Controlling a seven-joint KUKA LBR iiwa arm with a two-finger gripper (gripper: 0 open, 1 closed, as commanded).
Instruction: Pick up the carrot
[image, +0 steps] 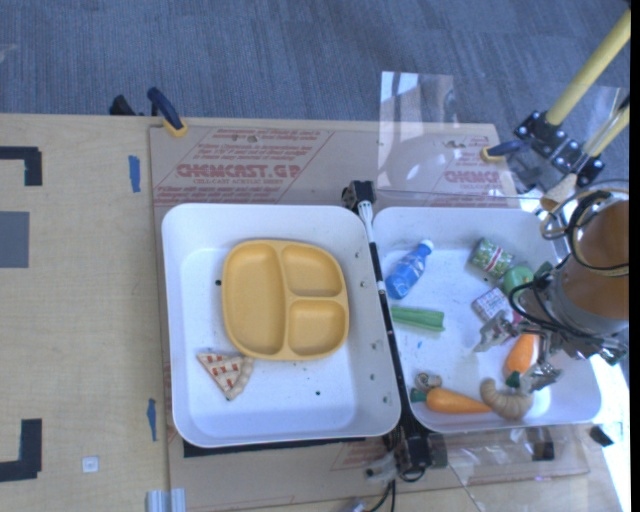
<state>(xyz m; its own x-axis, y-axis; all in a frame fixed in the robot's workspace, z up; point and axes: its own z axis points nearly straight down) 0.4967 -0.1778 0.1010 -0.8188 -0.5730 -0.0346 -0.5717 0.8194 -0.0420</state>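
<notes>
Two orange carrot-like things lie in the right bin (580, 405). A long carrot (458, 403) with a green top rests on the bin floor near the front wall. A shorter orange piece (521, 350) with a green end sits higher and to the right. My gripper (517, 356) is down over that shorter piece, with one metal finger (491, 328) on its left and the other at its lower right. The piece is between the fingers. I cannot tell whether it is off the floor.
In the right bin are a blue bottle (408, 268), a green can (490, 257), a green stalk (417, 319), a beige knobbly root (505, 399) beside the long carrot and a small shell (430, 381). The left bin (190, 330) holds a yellow divided plate (284, 299) and a pizza slice (226, 372).
</notes>
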